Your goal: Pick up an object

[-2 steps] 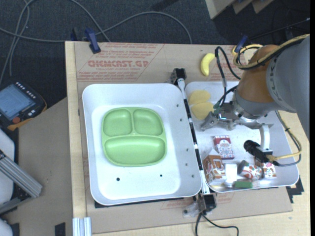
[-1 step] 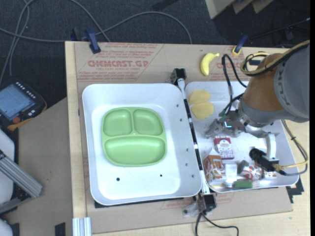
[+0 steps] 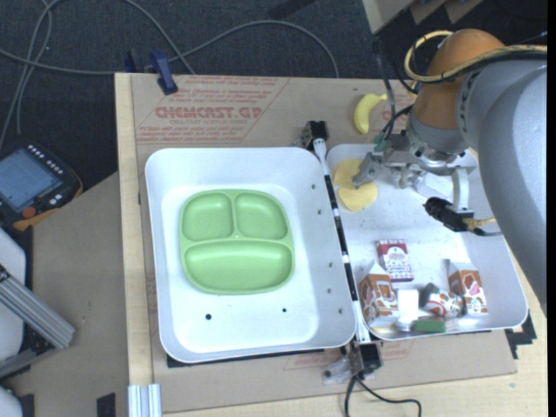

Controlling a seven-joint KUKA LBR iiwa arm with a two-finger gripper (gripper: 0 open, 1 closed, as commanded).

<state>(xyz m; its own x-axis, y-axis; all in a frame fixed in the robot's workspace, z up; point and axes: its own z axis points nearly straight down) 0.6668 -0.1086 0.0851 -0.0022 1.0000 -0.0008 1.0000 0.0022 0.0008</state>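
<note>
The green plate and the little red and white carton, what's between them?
In the camera view, the raised white rims where the two bins meet lie between the green plate and the carton.

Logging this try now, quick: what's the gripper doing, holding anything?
Gripper: low in the right bin, at the yellow object; open, shut or holding cannot be told.

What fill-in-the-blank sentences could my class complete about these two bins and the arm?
1. The green divided plate lies in the ____ bin.
2. The plate has ____ compartments.
3. The small cartons sit in the right bin near its ____ edge.
4. The gripper hangs over a ____ object at the far end of the right bin.

Missing words: left; three; near; yellow
</note>
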